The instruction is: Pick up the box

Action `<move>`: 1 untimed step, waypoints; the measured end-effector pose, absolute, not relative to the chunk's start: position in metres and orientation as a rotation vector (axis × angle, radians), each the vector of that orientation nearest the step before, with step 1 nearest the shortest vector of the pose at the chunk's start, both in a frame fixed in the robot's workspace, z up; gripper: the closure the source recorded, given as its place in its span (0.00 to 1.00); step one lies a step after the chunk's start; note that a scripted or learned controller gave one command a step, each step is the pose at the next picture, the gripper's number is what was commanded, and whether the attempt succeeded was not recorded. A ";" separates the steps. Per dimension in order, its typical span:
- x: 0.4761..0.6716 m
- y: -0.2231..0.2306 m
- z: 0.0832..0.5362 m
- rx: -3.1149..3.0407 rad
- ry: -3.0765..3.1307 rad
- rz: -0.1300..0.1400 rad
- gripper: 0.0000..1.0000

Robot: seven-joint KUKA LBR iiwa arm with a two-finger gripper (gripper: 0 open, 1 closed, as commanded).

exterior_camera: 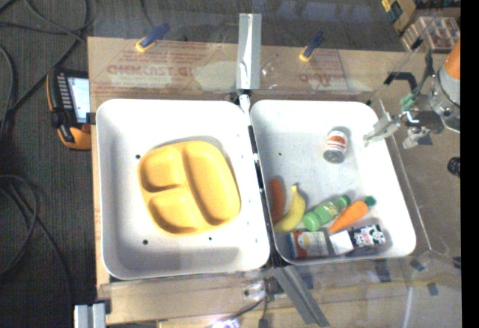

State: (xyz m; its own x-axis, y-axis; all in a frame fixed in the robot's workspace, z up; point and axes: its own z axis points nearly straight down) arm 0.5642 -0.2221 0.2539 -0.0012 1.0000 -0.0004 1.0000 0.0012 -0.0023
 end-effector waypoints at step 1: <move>0.606 -0.200 0.174 -2.064 -2.367 0.004 0.00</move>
State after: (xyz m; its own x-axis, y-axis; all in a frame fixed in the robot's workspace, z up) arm 0.6056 -0.2001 0.1744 -0.1360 0.9907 -0.0009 0.9907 0.1360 -0.0022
